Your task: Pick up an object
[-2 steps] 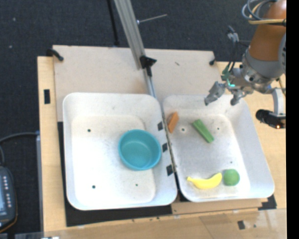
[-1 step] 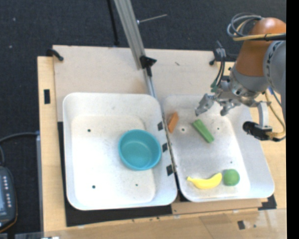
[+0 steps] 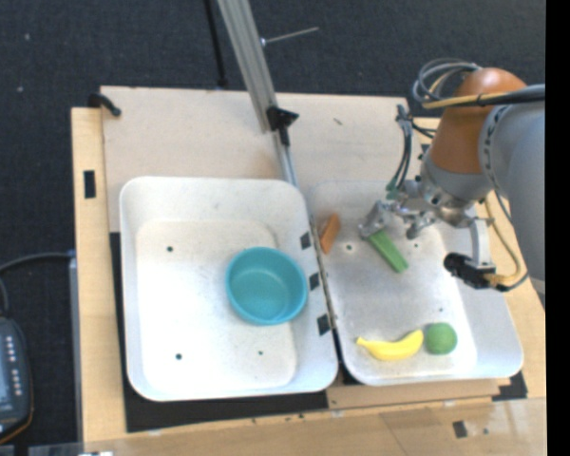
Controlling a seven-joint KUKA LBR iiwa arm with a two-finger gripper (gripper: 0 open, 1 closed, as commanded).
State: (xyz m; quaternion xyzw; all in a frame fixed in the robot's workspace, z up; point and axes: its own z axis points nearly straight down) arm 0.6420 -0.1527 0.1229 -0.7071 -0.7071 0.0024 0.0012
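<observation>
Fingers [image 3: 395, 218] hover just above green block [image 3: 389, 252], right bin [image 3: 484, 350].

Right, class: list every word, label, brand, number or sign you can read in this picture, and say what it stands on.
None can be read.
Handheld control unit: its screen is too blurred and small to read.
Bins, blue bowl, banana and green block: no writing visible.
</observation>
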